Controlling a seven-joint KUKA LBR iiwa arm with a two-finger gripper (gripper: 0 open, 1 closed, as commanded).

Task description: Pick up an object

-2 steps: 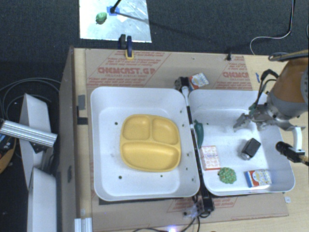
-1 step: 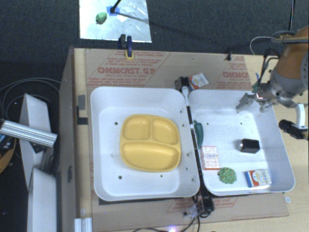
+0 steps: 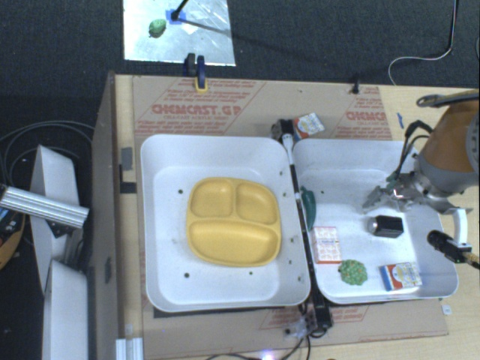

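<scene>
In the right bin (image 3: 352,160) lie a small black block (image 3: 388,226), a green bumpy lump (image 3: 352,271), a white card with red print (image 3: 326,244) and a small blue and white box (image 3: 400,275). A green-handled tool (image 3: 307,205) rests along the bin's left wall. My gripper (image 3: 386,195) reaches in from the right and hangs just above and behind the black block, with nothing seen in its grasp. The orange band (image 3: 450,145) of the wrist is over the bin's right edge.
The left bin (image 3: 161,201) holds a yellow divided plate (image 3: 232,221). A small packet (image 3: 307,124) lies on the cardboard behind the bins. A black part on the arm (image 3: 448,246) juts over the right bin's right rim.
</scene>
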